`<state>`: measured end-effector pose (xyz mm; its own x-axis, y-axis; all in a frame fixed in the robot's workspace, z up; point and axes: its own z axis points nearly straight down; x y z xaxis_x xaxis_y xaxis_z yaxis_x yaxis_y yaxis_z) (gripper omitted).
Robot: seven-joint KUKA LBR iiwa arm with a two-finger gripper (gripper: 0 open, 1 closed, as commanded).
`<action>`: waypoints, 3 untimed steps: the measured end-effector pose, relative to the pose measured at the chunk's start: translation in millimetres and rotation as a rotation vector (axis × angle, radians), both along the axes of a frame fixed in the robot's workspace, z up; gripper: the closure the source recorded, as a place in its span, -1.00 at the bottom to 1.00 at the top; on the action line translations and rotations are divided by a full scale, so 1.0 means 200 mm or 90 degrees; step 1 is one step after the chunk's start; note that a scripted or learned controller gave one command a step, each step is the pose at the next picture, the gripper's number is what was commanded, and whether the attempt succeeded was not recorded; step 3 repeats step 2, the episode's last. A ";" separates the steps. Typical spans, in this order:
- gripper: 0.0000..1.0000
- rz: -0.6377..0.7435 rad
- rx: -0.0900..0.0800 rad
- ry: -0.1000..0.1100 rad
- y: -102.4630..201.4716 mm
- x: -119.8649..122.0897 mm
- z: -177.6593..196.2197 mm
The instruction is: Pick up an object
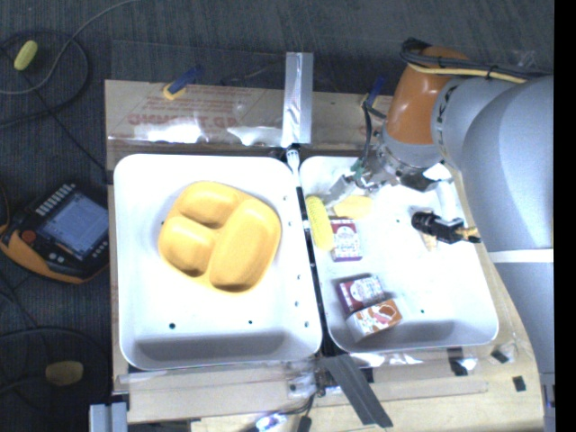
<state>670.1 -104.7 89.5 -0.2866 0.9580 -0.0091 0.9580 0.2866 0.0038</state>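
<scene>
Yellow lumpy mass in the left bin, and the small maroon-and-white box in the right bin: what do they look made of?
Large yellow three-lobed lump: probably soft foam or rubbery plastic; matte, rounded, no sharp glints. Small maroon-and-white printed box: likely card or moulded plastic; flat faces, printed label.

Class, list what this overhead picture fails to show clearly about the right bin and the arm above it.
- Camera view: whether the gripper touches the pale yellow item is too small and blurred to tell.
- Camera view: print on the red packet, dark red box and orange-red box is too small to read.
- Camera view: the arm hides the right bin's far right corner.
</scene>
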 end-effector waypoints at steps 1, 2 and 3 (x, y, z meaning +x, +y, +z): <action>1.00 0.001 -0.001 -0.001 0.01 0.00 0.04; 1.00 -0.064 0.005 0.004 0.28 -0.14 0.47; 1.00 -0.064 0.005 0.004 0.28 -0.14 0.47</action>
